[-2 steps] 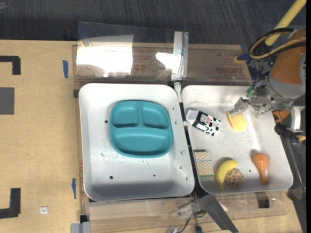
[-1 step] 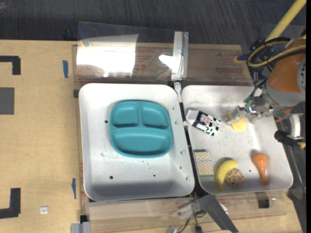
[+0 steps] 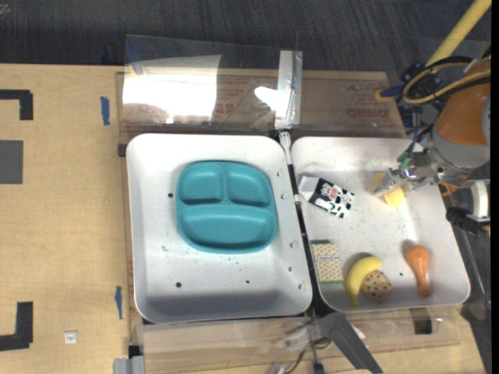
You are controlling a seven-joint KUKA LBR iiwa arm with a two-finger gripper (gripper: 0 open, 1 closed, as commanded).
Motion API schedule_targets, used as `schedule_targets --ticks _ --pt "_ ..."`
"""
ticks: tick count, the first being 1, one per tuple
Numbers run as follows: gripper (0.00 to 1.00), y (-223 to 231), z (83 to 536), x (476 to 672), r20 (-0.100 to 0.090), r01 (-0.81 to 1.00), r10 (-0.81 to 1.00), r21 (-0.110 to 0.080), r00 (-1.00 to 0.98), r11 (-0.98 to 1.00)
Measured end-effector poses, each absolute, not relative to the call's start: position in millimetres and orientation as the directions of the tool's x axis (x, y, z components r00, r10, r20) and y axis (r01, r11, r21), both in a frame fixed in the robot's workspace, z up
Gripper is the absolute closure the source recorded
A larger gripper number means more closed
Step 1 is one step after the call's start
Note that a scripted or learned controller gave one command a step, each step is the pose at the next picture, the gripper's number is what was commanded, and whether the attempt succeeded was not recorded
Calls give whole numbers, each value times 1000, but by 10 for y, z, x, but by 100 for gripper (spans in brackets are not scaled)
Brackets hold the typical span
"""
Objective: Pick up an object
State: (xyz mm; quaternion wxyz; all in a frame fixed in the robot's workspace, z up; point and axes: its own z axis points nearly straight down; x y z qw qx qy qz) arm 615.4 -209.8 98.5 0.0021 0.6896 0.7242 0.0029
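**Operator:** Report the arm and gripper position.

**Technician:** The arm (image 3: 466,119) enters from the right. The gripper (image 3: 400,179) sits low over the far right portion of the right bin (image 3: 444,287). Whether it is spread or pressed together cannot be determined at this resolution.

**Operator:** Any object at the gripper?

**Technician:** A small yellow block (image 3: 394,197) lies directly beside the gripper tip, on the bin floor. A grasp cannot be confirmed.

**Operator:** List the remaining contents of that bin.

**Technician:** A black-and-white patterned card (image 3: 331,197) near the dividing wall; a patterned sponge (image 3: 326,262) against the near left wall; a yellow round object (image 3: 360,273) touching a speckled brown ball (image 3: 376,285); an orange carrot-shaped toy (image 3: 419,266) near the right wall.

**Operator:** And the left bin (image 3: 148,209)?

**Technician:** It holds a teal divided plate (image 3: 227,206), centred, three compartments facing up.
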Motion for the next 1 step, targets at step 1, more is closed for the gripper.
schedule_targets --ticks 1 --pt "100 -817 1886 5637 5 992 992 6 124 -124"
